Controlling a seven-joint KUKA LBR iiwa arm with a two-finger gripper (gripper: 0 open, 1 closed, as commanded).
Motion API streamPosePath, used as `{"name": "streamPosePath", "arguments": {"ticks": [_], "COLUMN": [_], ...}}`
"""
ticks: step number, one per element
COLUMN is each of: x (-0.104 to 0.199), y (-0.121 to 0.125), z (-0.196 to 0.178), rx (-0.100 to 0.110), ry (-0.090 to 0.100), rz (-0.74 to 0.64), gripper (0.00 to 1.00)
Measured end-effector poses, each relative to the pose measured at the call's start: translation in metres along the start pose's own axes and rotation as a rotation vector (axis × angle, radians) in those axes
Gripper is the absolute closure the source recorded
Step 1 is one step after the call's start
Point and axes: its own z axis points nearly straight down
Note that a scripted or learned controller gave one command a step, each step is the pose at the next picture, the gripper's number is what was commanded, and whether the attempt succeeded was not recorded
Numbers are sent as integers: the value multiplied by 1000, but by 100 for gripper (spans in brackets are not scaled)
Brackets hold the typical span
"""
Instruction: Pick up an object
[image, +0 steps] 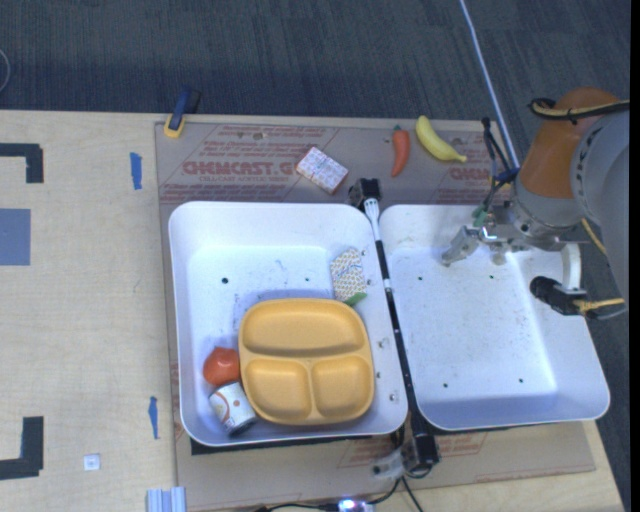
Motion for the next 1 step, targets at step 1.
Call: {"name": "streamPosePath", "arguments": {"ticks": [1], "x": [46], "y": [-73], "z": [0], "rx": [3], "ry": [1], "rz": [2], "gripper": [0]}}
